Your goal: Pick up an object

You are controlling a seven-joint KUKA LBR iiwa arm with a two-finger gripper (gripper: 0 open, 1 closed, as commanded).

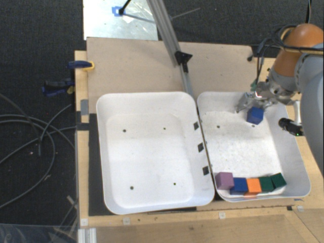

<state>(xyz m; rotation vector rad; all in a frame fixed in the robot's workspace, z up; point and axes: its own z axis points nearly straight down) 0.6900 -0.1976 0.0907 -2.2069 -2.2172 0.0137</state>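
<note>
While four blocks (249,183) sit lined along the near edge of the right bin (238,151), the gripper (254,107) hangs over that bin's far end, clenched on a blue block (255,116).

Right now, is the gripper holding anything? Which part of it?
A blue block sits just under the gripper above the right bin. Whether the block is actually clamped, and where, cannot be told.

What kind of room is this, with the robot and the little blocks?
Probably a robot lab or workshop. A grey and orange arm reaches over two white bins on a plywood bench, coloured blocks lie in one bin, and loose cables trail on the floor.
</note>
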